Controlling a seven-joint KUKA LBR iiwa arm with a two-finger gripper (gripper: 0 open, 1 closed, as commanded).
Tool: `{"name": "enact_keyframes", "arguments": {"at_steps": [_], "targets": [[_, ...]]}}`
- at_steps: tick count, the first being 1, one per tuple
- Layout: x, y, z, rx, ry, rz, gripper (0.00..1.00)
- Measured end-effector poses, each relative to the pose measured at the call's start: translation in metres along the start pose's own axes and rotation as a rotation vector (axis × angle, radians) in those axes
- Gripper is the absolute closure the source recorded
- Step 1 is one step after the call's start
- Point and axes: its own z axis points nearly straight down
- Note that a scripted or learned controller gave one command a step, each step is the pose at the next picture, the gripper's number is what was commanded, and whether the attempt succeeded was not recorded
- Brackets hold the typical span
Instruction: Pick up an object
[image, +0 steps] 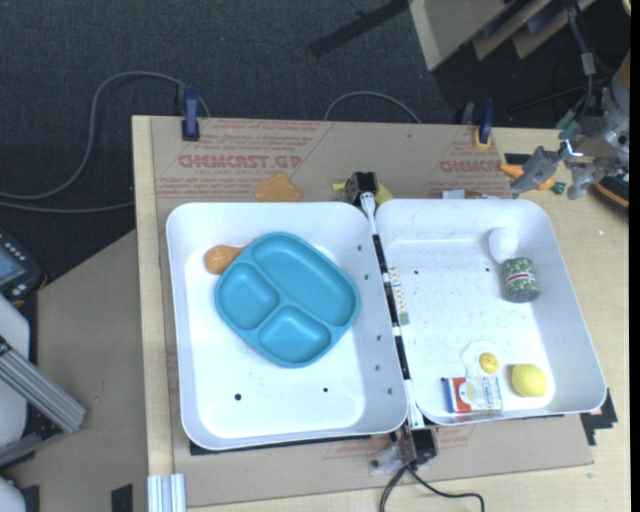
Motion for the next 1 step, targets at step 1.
{"name": "enact_keyframes", "arguments": {"at_steps": [1], "targets": [[-0.0296,0.0185,0.0865,0.006,0.001,0.002,0.00]]}}
